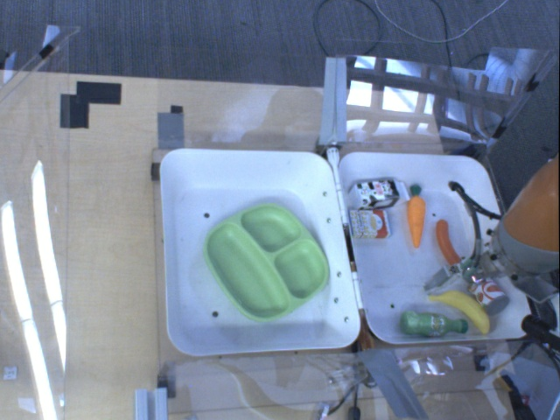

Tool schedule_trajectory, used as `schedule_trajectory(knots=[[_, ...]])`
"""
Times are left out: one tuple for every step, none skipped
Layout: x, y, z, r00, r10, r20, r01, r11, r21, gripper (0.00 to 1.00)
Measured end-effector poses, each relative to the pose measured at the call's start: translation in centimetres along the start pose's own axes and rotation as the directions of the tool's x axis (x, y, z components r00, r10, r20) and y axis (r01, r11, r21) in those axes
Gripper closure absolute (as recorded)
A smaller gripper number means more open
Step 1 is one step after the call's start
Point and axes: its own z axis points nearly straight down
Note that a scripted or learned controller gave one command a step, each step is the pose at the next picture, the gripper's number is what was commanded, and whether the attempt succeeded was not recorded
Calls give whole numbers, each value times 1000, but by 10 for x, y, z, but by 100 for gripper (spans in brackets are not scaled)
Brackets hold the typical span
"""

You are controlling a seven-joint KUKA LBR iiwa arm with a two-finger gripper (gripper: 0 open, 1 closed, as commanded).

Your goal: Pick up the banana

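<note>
Sitting at the far left of the carrot (416, 220), the landmark used here, a green tray (267, 259) with three compartments lies in the middle of the left bin (188, 322). A raised seam between the bins runs just right of the tray, and past it begins the right bin (385, 318), which holds the carrot itself, upright in the view with its green top pointing away from the camera. Close to the carrot's left lie two small packages: a dark one (374, 192) level with the carrot's top, and a white one with a red picture (368, 224) just below that, the two nearly touching. Below the carrot, near the bin's front wall, a green bottle (432, 324) lies on its side with its cap pointing right. To the carrot's right, a little lower, a red sausage-like piece (446, 241) lies at a slant. The banana (464, 308) rests on the bin floor below and right of the carrot, just above the bottle's cap end, curving down to the right. The gripper (468, 274) hangs right above the banana's upper end, lower right of the carrot; a grey finger (440, 277) sticks out leftward, and whether the jaws are apart or together cannot be told. A black cable (472, 213) loops up from it. The arm's orange band (535, 213) sits far right of the carrot.
</note>
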Motion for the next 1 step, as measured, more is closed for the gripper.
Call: schedule_trajectory(knots=[[3,3,-1,961,-276,7,276,961,-3,0]])
